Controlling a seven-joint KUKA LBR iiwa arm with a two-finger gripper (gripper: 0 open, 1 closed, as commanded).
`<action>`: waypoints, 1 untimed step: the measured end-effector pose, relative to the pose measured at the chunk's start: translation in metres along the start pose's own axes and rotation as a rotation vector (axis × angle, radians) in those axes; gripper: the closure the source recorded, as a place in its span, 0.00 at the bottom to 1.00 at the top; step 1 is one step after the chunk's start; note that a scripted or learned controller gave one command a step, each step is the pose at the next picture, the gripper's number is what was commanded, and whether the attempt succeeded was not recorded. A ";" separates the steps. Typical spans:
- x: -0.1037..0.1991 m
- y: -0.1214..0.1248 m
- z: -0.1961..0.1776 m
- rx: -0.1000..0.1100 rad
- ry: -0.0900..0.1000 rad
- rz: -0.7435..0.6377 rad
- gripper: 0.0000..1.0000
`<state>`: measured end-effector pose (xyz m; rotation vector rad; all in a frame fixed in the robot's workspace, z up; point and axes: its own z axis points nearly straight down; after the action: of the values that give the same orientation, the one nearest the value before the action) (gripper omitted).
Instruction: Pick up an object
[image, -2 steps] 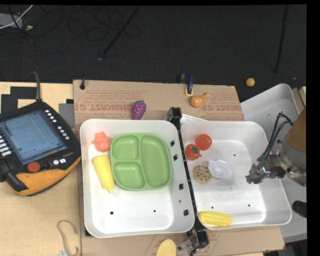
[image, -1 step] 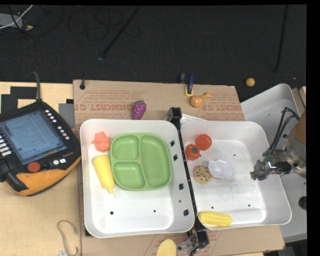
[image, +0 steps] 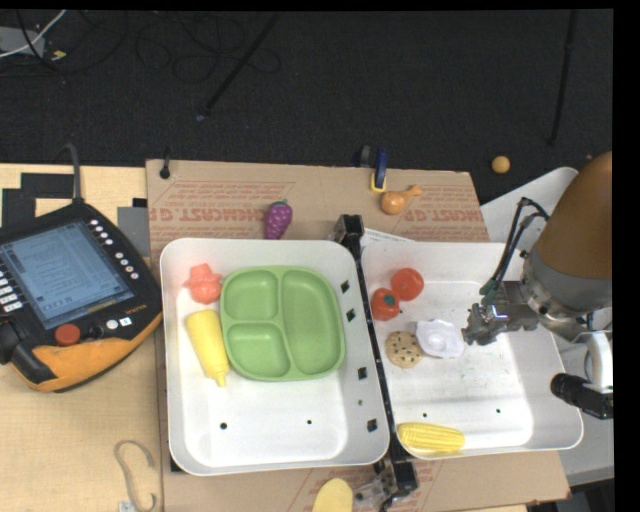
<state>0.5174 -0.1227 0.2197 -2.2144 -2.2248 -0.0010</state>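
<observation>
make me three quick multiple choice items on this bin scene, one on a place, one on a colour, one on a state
1. Where does the green divided plate lie?
A. left bin
B. right bin
C. on the cardboard

2. What colour is the bottle beside the plate?
A. blue
B. yellow
C. black

3. How does the corn cob sit?
A. inside the plate
B. standing upright
C. lying at the right bin's near rim

Answers: 1 A, it rests in the left bin. 2 B, it is plainly yellow. 3 C, it lies flat along that edge.
</observation>
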 end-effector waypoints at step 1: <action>0.033 0.036 -0.008 -0.002 -0.001 0.001 1.00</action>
<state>0.5533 -0.0891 0.2278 -2.2166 -2.2251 -0.0024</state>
